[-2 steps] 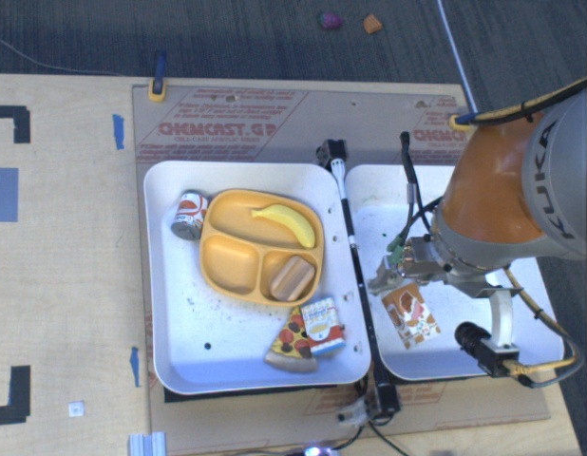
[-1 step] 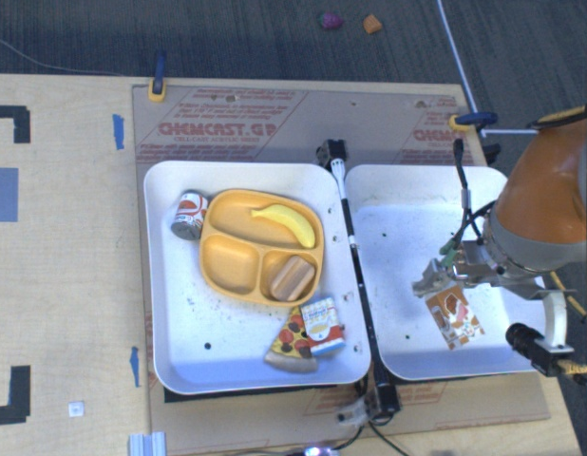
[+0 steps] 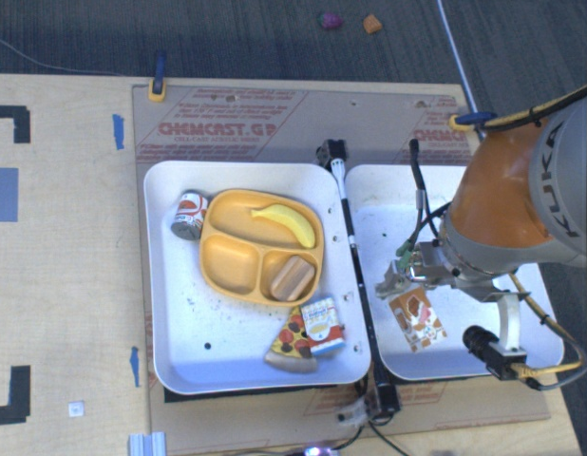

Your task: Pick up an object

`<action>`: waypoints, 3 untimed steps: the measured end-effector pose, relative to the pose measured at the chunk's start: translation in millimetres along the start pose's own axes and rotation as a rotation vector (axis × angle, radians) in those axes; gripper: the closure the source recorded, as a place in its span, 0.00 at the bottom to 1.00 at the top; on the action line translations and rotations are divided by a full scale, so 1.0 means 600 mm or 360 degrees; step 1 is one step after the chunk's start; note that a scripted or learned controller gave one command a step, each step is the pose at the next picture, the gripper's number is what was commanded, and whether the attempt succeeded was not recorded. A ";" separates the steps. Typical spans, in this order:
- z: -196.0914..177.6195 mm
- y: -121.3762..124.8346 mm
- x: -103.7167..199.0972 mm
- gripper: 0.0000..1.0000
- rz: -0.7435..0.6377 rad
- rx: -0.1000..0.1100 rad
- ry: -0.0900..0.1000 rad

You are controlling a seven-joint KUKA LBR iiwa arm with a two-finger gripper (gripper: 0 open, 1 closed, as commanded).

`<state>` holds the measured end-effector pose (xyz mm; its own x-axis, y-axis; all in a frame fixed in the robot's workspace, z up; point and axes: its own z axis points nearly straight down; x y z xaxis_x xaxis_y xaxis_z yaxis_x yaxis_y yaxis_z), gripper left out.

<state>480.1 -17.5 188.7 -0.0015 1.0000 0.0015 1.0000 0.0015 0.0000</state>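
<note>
Just 1 banana, 1 can.

One fixed camera looks down at a slant from above the tabletop, near enough to frame both white bins side by side, with what seems floor beyond.

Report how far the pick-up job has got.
Done: the arm has reached in over the right bin, and the claw hangs just above the small packet. In hand: nothing that I can see; the packet lies flat on the bin floor. Left: grasping and lifting. The banana, can and pizza slice lie in the left bin.
</note>
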 end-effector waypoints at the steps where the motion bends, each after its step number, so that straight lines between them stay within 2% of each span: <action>1: -0.070 0.000 -0.086 1.00 0.0003 -0.0006 -0.0005; 2: 0.007 -0.001 0.005 1.00 0.0001 0.0002 -0.0001; 3: -0.058 -0.001 -0.107 1.00 0.0003 -0.0004 -0.0005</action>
